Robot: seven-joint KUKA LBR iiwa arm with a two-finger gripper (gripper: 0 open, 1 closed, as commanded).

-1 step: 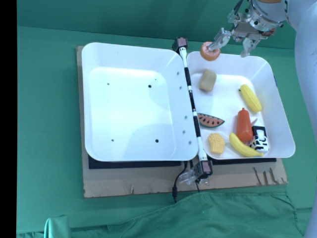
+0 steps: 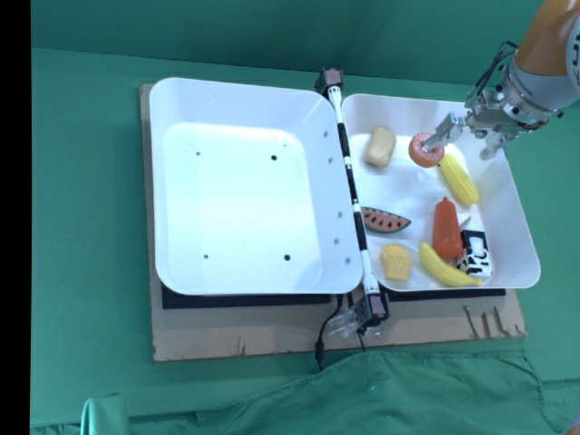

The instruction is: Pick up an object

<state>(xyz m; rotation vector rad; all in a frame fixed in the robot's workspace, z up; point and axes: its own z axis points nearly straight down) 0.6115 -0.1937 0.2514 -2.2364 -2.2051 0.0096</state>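
Note:
The right bin holds several toy foods. A tan bread roll lies at its back left, with a round orange-pink piece beside it. Towards the right of the bin a yellow corn cob lies at a slant. A watermelon slice, a red bottle shape, a small yellow chunk, a banana and a black-and-white item lie nearer the front. My gripper hangs over the bin's back right, open, with nothing between its fingers. Its left finger is right by the round piece.
The left bin is a bare white tray with a few dark dots. A black divider rail runs between the bins. Both bins rest on a brown board over green cloth.

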